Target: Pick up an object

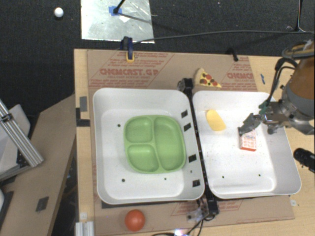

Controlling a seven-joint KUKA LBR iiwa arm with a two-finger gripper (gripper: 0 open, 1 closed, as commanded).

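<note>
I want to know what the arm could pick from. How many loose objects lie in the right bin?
2: a yellow piece near the right bin's upper left, and a red-and-white packet right of it, just under the gripper, which may hide more.

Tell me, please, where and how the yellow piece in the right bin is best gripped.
Probably from above, closing across its narrower width: the yellow piece lies flat on the right bin floor, longer up-down in view, with bare floor all round. The claw sits to its right.

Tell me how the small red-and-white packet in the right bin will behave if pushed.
The red-and-white packet looks flat and small, so it probably slides rather than rolls. It seems light, likely skidding easily on the smooth right bin. Lying flat, it may be awkward for the end effector to pinch.
</note>
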